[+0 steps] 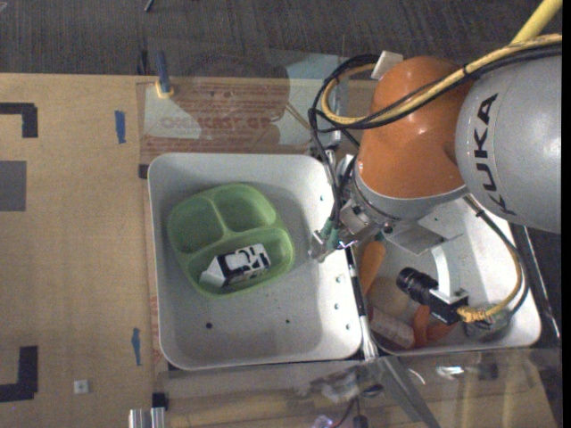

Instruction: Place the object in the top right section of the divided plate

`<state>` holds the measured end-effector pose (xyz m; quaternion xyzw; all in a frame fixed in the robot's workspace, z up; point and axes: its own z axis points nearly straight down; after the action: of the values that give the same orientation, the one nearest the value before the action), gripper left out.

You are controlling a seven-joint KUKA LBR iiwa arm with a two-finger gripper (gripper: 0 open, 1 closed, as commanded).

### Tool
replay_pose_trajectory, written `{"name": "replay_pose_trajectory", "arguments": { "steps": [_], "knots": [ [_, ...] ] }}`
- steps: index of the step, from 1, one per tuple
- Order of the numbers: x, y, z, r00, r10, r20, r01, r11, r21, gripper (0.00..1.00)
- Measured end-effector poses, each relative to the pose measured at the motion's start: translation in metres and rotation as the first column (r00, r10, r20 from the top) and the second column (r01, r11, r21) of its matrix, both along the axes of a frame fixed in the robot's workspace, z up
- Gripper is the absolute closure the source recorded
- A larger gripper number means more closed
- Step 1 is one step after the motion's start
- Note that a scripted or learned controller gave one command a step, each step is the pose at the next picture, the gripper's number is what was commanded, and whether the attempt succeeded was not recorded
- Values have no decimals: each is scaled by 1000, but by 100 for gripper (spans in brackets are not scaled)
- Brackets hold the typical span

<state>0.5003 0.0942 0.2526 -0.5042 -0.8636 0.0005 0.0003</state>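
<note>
Bench: cardboard sheet [71, 266], two white bins. Left bin [268, 328] holds green divided plate [230, 237]. Black-white object [241, 266] lies in plate's lower section. My gripper [328, 237] over bin divider; jaw state: cannot tell. Judgement: correct section unconfirmed.

Viewpoint: the one camera is sitting fixed above the bench [71, 239], looking down at a slant.
Facing: it is taking in both white bins, the left bin [254, 333] lying near centre and the right bin [522, 324] toward 4 o'clock.
Nearness: it is standing far enough off to be framing the whole left bin, bare bench toward 9 o'clock and dark floor [89, 16] along 12 o'clock.
Closest thing: the arm [500, 141] is looming large between 1 and 3 o'clock, covering much of the right bin.
Reference: the green divided plate [227, 208] is sitting just left of centre.
</note>
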Motion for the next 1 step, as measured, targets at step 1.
{"name": "replay_pose_trajectory", "arguments": {
  "steps": [1],
  "knots": [
    [25, 87, -56, 1000, -31, 1, 31, 1000, 1, 100]
  ]
}}
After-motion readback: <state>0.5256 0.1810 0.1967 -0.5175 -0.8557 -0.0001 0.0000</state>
